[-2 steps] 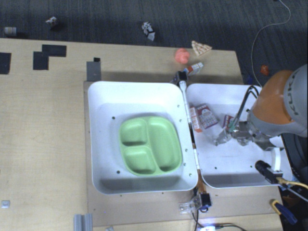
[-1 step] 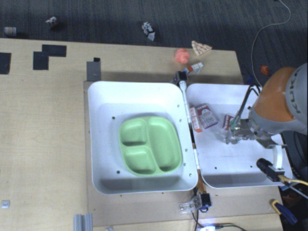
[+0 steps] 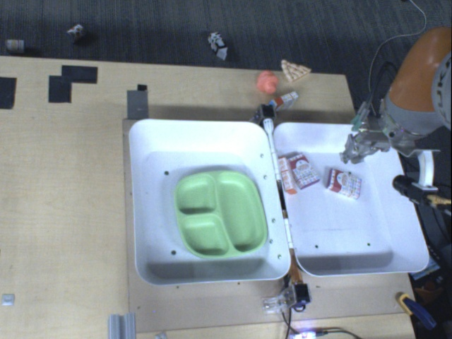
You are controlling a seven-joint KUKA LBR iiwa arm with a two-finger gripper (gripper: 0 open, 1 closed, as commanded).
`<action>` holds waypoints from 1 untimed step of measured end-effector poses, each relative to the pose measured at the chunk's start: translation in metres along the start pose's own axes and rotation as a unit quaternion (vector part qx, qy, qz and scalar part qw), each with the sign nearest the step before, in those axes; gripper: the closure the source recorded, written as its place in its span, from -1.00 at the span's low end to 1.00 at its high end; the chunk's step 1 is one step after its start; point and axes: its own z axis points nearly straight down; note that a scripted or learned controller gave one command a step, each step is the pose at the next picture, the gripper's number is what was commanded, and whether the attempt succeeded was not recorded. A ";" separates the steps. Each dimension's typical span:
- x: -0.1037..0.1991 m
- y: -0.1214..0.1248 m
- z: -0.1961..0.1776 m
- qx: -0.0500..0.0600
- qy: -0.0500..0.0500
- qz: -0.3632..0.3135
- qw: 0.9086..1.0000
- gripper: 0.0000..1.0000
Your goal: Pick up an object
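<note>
High slanted view over both bins (image 3: 141, 189)

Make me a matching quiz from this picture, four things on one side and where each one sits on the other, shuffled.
Things:
1. green divided plate
2. two small red and white packets
3. orange ball
4. gripper

Places:
A. on the bench behind the bins
B. in the left bin
C. above the right bin's far right part
D. in the right bin

Pairs: 1-B, 2-D, 3-A, 4-C

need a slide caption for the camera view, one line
Gripper poised over the right bin near two small red-and-white packets; green divided tray sits in the left bin.
</note>
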 end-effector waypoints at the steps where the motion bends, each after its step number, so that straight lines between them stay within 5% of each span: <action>1: 0.000 -0.001 0.001 0.002 0.000 0.000 1.000 -1.00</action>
